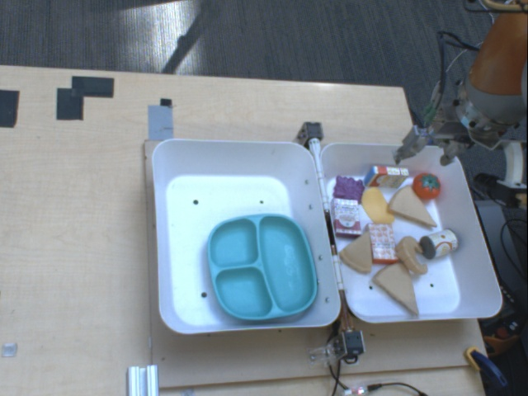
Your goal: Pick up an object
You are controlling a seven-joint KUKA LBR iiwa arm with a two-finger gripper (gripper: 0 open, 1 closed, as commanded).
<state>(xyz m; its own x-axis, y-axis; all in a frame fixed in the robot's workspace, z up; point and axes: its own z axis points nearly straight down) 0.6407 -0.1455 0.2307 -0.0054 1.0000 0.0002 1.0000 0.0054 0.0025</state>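
Hovering my gripper (431,145), fingers spread and holding nothing, over the right bin's (483,258) far rim. Item targeted: toy tomato (426,186), near the bin's far edge; I am judging it light, rigid, slippery — best gripped across its middle.

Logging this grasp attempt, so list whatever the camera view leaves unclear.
- Grey two-finger gripper: too small and blurred over the right white bin's far rim to read its state.
- Orange-banded arm: cut off by the top and right edges.
- Small purple packets: print too small to read.
- Tan wedge pieces: overlapping; some edges are hidden.
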